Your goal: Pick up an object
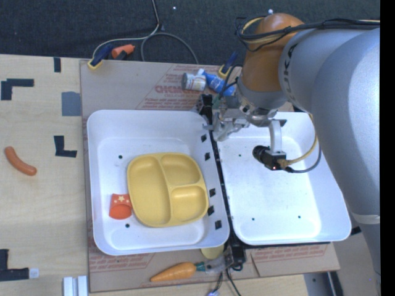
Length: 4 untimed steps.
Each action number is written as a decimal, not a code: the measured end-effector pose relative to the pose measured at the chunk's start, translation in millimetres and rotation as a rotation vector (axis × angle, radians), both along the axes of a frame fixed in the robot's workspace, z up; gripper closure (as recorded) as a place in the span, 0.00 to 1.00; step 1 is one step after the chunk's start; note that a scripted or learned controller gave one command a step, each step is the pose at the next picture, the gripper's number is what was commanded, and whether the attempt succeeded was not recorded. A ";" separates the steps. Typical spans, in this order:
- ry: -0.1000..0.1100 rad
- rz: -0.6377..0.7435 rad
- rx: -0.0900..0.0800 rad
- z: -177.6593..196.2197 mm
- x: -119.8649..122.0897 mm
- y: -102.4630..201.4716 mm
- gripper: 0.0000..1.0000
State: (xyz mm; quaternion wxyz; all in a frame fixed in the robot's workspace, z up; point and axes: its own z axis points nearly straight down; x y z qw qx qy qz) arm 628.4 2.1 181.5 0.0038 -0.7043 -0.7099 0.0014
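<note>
The yellow plastic plate with three compartments [166,188] lies flat in the left white shallow bin [99,134], and I take it as the landmark. It seems light and stiff, with a smooth, probably slippery surface; it is too wide for the two fingers, so I judge that the best hold is on its raised rim or on one of the ridges between the compartments. The small red-orange block with a pale mark [120,206] touches the plate's lower left edge; it looks light and compact, and I think it is the easier thing to take, by its two opposite sides. The right white shallow bin [333,227] stands just to the right of the plate's bin. The gripper [217,125] hangs above and to the right of the plate, over the wall where the two bins meet; it is dark and mixed with cables, so I cannot tell its state, and I see nothing in it. Outside the bins, an orange toy carrot [174,271] lies below the plate and an orange sausage-shaped toy [20,161] lies far to its left. A pale yellow object [212,251] below the plate is mostly hidden by the bin's edge. The big grey arm [333,85] covers the area behind the right bin.
</note>
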 end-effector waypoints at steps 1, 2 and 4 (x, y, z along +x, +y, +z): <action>-0.008 -0.011 -0.006 2.5 36.4 -64.1 1.00; 0.000 -0.015 -0.007 -63.8 34.9 -152.5 1.00; -0.006 -0.007 -0.003 2.4 -31.7 -72.1 0.00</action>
